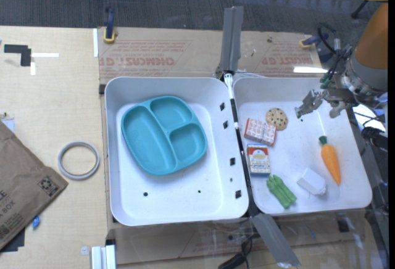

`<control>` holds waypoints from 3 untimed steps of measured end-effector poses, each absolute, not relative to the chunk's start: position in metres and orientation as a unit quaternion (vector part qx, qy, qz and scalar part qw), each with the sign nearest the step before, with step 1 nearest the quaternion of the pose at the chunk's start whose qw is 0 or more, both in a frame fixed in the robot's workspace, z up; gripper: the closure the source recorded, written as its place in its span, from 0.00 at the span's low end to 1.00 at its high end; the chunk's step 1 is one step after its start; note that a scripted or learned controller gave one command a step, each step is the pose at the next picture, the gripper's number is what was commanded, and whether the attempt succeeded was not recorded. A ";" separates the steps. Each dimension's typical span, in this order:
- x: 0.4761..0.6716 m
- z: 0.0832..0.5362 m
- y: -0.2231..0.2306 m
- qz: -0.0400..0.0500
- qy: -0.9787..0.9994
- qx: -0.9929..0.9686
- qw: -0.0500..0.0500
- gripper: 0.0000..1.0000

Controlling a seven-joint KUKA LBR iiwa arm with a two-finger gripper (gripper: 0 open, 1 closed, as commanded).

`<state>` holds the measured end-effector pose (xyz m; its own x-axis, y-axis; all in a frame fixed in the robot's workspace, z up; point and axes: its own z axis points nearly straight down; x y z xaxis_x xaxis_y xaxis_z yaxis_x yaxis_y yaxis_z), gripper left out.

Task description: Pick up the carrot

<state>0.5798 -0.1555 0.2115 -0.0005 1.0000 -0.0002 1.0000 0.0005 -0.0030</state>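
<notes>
A: Item one, the carrot [331, 161]. Location?

B: Right bin [290, 197], near its right wall, about midway between far and near. Orange body, green top pointing to the far side, tip pointing near. It lies flat on the bin floor, touching nothing that grips.

A: The gripper [321, 103]?

B: Over the far right part of the same bin, reaching in from the right. It is on the far side of the carrot and clearly apart from it. The jaws stand spread, released, with nothing between them.

A: Other stock in the right bin?

B: A round cookie [277, 118] toward the far middle. Just near and left of it, a small red and white packet [259, 131]. Nearer still, a second little box [259, 160] with a red top, close to the divider. A green bundle of vegetable [281, 192] at the near edge. A pale white block [312, 183] just beside the carrot's tip, to its left and near side.

A: Left bin [173, 200]?

B: One teal divided plate [163, 134], three compartments, lying on the floor of the bin toward the far left.

A: On the table outside the bins?

B: A roll of tape [78, 159] left of the left bin, and a brown cardboard box [21, 187] at the left edge.
</notes>
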 end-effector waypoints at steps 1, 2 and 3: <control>0.527 0.162 -0.212 0.001 -0.674 -0.739 0.001 0.00; 0.530 0.091 -0.212 -0.003 -0.697 -0.717 0.004 0.00; 0.529 0.100 -0.215 -0.001 -0.695 -0.719 0.002 1.00</control>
<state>0.5293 -0.2152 0.1004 0.0346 0.9994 0.0036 0.9994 -0.0345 -0.0015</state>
